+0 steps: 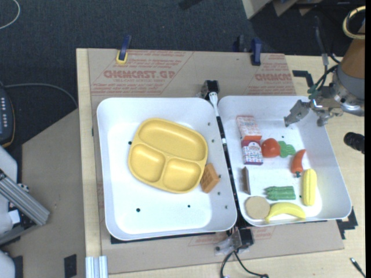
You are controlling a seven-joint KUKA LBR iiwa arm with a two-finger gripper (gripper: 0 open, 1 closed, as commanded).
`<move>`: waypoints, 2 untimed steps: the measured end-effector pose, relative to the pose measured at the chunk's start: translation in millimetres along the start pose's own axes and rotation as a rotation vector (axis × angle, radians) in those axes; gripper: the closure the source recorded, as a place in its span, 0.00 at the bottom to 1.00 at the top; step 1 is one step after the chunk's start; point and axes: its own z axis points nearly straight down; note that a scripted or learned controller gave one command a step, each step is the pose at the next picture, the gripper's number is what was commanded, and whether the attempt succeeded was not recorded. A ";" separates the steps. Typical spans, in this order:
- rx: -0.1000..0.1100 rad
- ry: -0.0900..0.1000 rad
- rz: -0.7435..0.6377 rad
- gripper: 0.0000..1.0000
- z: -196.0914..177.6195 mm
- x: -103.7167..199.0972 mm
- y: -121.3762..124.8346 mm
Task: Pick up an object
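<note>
Nearest the camera, in the right bin: a toy banana, a tan round cookie, green beans, a yellow corn cob. Beyond those, a brown bar, a red chilli, a tomato touching a green leafy piece, and a small carton. In the left bin, a yellow divided plate with a brown cracker just beside. Farthest, at the right bin's far corner, the claw hanging above the rim, grasping nothing; whether spread or clenched, impossible to tell. Judged barely begun: nothing lifted, every object lying in the bins; choosing, descending, gripping and raising all left to do.
</note>
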 end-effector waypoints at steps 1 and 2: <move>0.001 0.000 0.003 0.00 45.2 -5.7 0.2; 0.000 0.001 0.002 0.00 90.2 1.4 -1.2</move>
